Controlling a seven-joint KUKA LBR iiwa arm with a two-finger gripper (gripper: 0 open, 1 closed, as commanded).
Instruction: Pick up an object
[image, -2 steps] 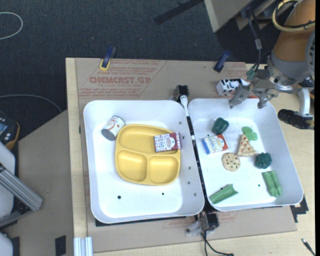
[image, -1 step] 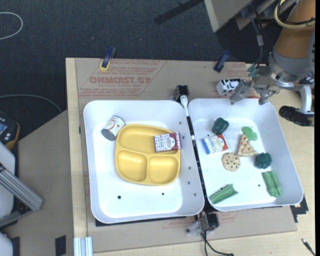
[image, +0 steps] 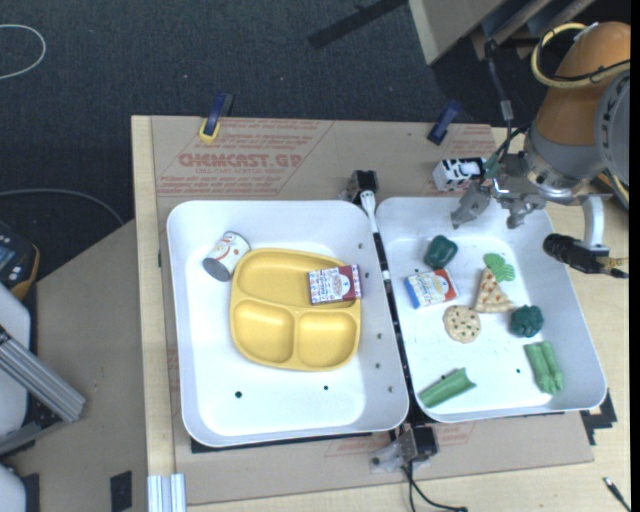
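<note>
My pincer hung spread and empty over the right bin's far edge, the green pepper and everything else unlifted.

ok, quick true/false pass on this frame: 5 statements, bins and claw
1. The yellow divided tray sits in the left bin. True.
2. A small red carton lies on the tray. True.
3. The cookie is in the left bin. False: it lies in the right bin, beside the pizza slice.
4. The claw grips the pizza slice. False: it hangs over the right bin's far edge with nothing between its fingers.
5. The small can stands on the tray. False: it lies in the bin, off the tray's far left corner.
</note>
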